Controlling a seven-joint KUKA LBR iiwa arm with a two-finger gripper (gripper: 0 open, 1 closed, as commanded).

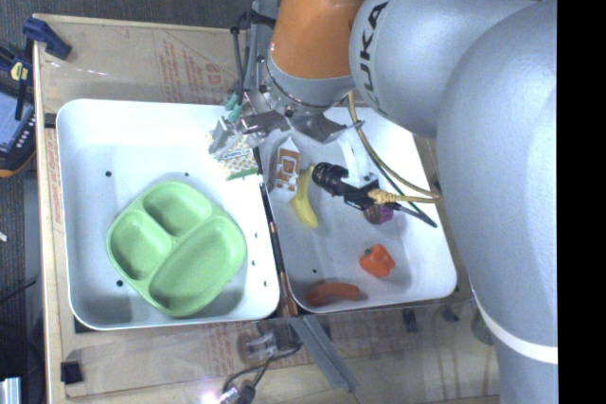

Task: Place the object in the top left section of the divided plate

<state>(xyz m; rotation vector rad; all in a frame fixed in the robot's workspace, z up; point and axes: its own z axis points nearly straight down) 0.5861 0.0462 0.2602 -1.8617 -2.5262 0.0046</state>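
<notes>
The gripper (239, 130) grips a small packet (237, 156) just above the green plate (177, 248), and next must lower it into the top left part.

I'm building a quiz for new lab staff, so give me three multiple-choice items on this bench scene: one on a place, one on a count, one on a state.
1. Where does the light green plastic divided plate lie?
A. In the left white bin
B. In the right white bin
C. On the bare wooden bench

2. How many sections does the plate have?
A. Two
B. Three
C. Four

3. What state are the plate's sections in?
A. Holding the yellow banana-shaped toy
B. Holding the orange pepper-shaped toy
C. Holding nothing

Answers: 1 A, the plate sits low in the left bin. 2 B, two small sections and one large one are marked by ridges. 3 C, the banana and pepper toys lie in the right bin, and the plate shows plain green all over.
</notes>
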